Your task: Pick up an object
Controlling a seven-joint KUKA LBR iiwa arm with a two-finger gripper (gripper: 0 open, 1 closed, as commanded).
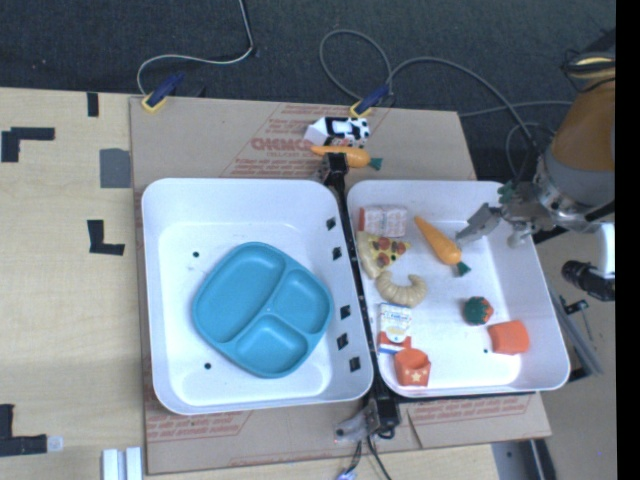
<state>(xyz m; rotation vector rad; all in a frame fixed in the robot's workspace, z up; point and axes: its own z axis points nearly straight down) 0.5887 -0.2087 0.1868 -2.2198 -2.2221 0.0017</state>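
The jaws (478, 226) hang over the upper right part of the right-hand shallow white bin (535, 268), and from this slanted overhead angle I cannot tell whether they are spread or pressed together; nothing shows between them. The grey arm (575, 158) with its orange band reaches in from the right edge, over the bin's far right corner.

Just beside the jaws, to their left and slightly lower, lies an orange toy carrot with a green tip (440, 241), tilted diagonally. Left of it sit a small reddish packet (384, 220) and, below that, a yellow toy pizza slice with red dots (383, 255). A tan curved croissant-shaped piece (401, 287) lies near the bin's middle. Lower down are a white carton with a blue mark (396, 320) and an orange-red box-like toy (411, 366) near the front wall. On the right side, a green and red round toy (477, 310) rests near an orange cube (509, 337).

The left-hand white bin (170, 208) holds a blue plastic divided plate (262, 309). Both bins rest on a brown cardboard sheet (250, 138) on the tabletop (60, 298). Thin cables (430, 68) loop across the dark floor beyond.
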